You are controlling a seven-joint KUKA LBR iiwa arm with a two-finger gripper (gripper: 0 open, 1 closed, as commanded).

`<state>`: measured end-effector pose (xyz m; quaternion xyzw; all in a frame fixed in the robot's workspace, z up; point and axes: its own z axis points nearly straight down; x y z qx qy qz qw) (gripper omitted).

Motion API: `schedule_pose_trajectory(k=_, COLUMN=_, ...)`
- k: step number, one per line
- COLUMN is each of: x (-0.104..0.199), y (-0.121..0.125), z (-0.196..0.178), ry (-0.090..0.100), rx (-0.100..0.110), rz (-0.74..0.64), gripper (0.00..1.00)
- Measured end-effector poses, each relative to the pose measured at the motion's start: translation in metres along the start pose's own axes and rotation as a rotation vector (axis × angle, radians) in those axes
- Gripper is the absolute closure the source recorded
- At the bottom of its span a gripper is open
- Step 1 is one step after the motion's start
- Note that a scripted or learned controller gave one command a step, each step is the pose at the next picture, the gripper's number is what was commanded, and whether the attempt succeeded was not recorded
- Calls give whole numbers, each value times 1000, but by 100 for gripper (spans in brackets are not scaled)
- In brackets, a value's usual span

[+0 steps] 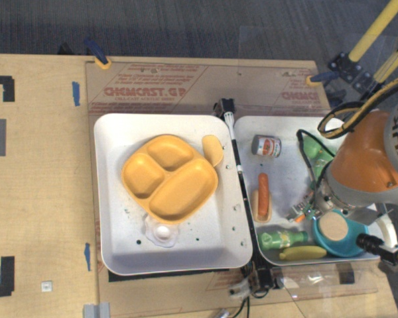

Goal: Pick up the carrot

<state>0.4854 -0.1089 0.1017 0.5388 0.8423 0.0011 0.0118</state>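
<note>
**Operator:** Where is the carrot?

**Legend:** You will find the carrot in the right bin, near its left wall. It lies flat on the bin floor with its length running toward and away from you. Behind it a small can lies on its side. In front of it, along the near wall, are a green bottle and a yellow, banana-like piece.

**Operator:** And the arm?

**Legend:** The arm enters from your right, and its orange band sits over the right half of that same bin. The gripper hangs below the wrist, just to the right of the carrot and apart from it. A teal cup lies just beside the gripper on the near side, and a green object is partly hidden behind the arm.

**Operator:** Is the gripper closed on anything?

**Legend:** You cannot tell from this view. The wrist covers the working end, so how far apart it stands is hidden. The carrot itself rests on the bin floor, with nothing touching it.

**Operator:** What is in the other bin?

**Legend:** In the left bin you see a yellow divided plate near the centre. A pale yellow oblong piece touches the plate's right rim, and a small clear lid-like item lies in front of the plate.
</note>
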Motion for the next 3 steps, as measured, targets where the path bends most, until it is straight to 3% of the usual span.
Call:
schedule_pose_trajectory(k=1, x=0, y=0, z=1, ry=1, rx=1, rz=0, gripper=0)
schedule_pose_trajectory(k=2, x=-67, y=28, z=-14, ry=13, rx=9, rz=-107, gripper=0)
schedule_pose_trajectory(k=3, x=-42, y=10, z=13, ry=6, rx=-2, rz=-46, gripper=0)
